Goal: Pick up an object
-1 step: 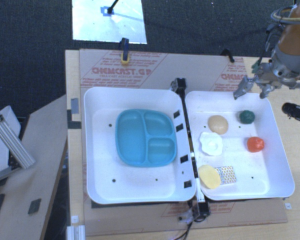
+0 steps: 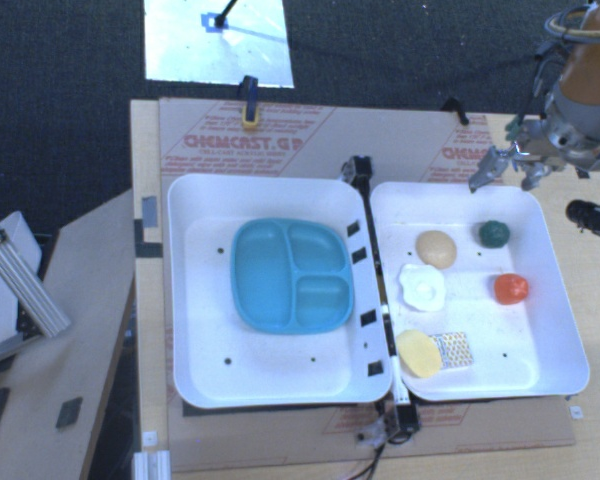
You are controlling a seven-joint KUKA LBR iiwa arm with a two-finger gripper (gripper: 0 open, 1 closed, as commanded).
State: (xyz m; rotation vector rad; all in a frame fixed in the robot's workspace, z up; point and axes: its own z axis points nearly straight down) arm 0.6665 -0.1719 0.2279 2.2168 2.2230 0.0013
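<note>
The right bin point(image 2: 555, 320) holds several small objects: a tan oval piece point(image 2: 436, 249), a dark green ball point(image 2: 494, 233), an orange-red ball point(image 2: 511, 288), a white lumpy piece point(image 2: 422, 288), a yellow round piece point(image 2: 417, 353) and a patterned flat packet point(image 2: 455, 349). My gripper point(image 2: 506, 176) hangs above the far edge of this bin, up and slightly right of the green ball. Its two fingers are spread apart with nothing between them. The arm's orange band point(image 2: 590, 73) rises at the top right.
A blue divided plate point(image 2: 290, 274) lies in the left bin point(image 2: 195, 298). A black clip strip point(image 2: 368, 268) runs between the bins. A cardboard sheet point(image 2: 310, 133) lies under both. A black part point(image 2: 592, 216) sticks in at the right edge.
</note>
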